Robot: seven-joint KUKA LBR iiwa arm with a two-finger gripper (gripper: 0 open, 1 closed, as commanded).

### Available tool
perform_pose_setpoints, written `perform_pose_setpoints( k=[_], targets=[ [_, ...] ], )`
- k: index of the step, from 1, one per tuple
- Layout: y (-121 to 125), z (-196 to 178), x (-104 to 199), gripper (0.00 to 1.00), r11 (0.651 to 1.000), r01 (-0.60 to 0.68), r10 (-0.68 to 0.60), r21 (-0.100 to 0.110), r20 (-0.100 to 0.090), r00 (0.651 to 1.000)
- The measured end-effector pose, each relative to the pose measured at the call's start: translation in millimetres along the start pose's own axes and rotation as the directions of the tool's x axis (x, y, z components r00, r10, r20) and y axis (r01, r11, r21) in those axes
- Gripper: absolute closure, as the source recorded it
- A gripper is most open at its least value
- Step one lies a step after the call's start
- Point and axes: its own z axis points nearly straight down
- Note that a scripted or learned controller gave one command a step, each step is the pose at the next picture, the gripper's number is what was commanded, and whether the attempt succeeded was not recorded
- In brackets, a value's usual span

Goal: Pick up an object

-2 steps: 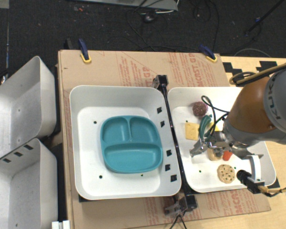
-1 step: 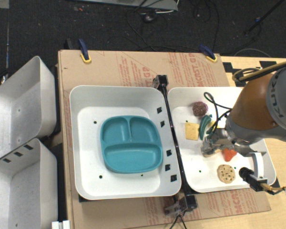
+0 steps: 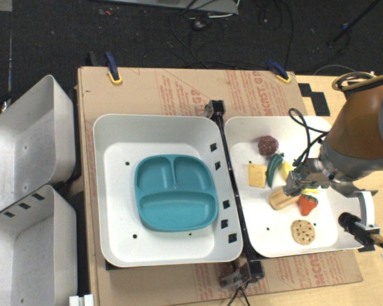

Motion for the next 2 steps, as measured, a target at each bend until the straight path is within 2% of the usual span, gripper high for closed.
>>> perform_pose_setpoints(
  k=[1,2],
  targets=[
    [1.3,-23.8,-0.2,1.0,1.0,0.004,-0.004,0.001,-0.001,1.0],
    [16.1,-33.8,51.2,1.0,1.0,0.011,-0.011,0.003,-0.003,1.0]
  ],
)
